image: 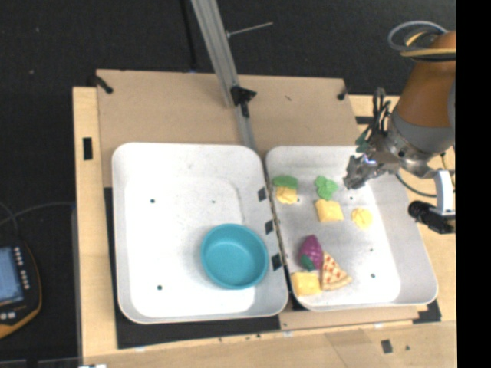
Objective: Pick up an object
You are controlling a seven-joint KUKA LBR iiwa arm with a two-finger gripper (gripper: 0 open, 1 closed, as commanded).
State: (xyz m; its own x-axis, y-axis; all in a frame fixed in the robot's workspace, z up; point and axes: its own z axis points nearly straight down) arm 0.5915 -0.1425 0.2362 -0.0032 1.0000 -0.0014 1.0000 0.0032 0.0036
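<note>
The right bin [399,267] holds several small toy foods. A green and yellow piece [285,189] lies near its left wall. A green leafy piece [326,185] sits above a yellow block [330,211], and a small yellow lump [361,218] lies to their right. Near the front are a purple and green vegetable [310,251], a pizza slice [334,271] and a yellow wedge [305,284]. My gripper [354,176] hangs over the bin's upper right part, just right of the green leafy piece. Nothing shows between its fingers.
The left bin [153,182] holds a teal bowl [233,255] near its front right corner. A grey metal pole [219,52] slants up from between the bins. The arm's orange band [426,90] is at the right edge. A black device [11,278] lies off the bench at the left.
</note>
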